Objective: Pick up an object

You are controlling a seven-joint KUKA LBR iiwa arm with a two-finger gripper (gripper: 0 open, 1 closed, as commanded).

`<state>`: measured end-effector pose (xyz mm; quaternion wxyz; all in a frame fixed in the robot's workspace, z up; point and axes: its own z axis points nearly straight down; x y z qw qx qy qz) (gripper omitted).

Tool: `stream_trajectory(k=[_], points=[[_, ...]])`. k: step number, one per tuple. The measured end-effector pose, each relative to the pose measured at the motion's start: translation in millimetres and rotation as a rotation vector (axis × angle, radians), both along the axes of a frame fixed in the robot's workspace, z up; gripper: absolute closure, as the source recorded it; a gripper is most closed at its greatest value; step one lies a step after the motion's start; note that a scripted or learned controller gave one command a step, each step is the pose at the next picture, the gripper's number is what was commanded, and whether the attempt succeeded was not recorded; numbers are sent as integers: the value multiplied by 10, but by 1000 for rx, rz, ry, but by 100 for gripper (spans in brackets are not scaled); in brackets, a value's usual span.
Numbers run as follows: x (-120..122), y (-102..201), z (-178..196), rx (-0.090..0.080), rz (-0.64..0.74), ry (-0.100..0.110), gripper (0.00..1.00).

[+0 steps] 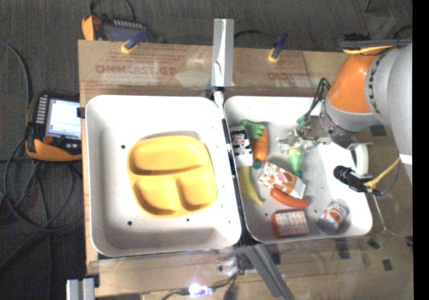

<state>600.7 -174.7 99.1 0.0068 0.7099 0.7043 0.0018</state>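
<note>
Your arm (375, 88) reaches in from the right, bent down over the right bin (348, 225); gripper (305, 132) sits low above the green item (295, 158), finger state unreadable

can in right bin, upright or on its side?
On its side. The can lies near the front right corner of the right bin, one round end tilted toward the camera, just right of the red box.
</note>
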Motion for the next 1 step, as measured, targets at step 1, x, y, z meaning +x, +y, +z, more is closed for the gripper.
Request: stream_trajectory(k=[1], points=[[169,536,1140,5,-9,14,100]])
